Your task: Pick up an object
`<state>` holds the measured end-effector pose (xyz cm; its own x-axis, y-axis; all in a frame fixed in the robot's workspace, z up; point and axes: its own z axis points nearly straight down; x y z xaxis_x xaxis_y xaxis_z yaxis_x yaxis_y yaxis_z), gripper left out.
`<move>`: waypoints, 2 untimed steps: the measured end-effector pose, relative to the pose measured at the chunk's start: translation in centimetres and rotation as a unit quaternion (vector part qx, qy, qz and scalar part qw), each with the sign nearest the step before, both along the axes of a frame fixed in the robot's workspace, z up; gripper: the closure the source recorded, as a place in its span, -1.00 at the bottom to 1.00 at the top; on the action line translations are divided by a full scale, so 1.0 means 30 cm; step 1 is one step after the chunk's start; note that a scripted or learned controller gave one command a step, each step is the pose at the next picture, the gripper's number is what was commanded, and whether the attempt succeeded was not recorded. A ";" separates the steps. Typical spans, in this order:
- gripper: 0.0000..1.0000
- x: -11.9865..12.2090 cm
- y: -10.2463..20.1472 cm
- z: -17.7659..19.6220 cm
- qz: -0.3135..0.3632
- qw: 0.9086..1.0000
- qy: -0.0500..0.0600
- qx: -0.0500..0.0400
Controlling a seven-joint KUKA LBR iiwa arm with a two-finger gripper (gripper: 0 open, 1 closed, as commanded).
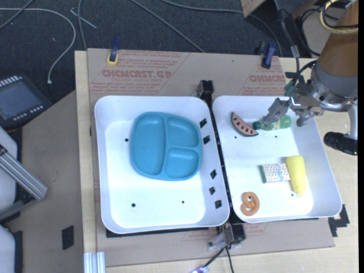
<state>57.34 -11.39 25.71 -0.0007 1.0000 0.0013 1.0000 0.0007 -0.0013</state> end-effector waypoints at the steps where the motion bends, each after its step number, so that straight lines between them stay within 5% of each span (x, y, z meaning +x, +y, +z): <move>1: -1.00 0.020 -0.024 -0.183 -0.001 1.000 0.003 0.000; 2: -1.00 0.031 -0.055 -0.361 -0.001 1.000 0.003 0.000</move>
<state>58.28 -13.03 14.89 0.0007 1.0000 0.0016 1.0000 -0.0007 -0.0063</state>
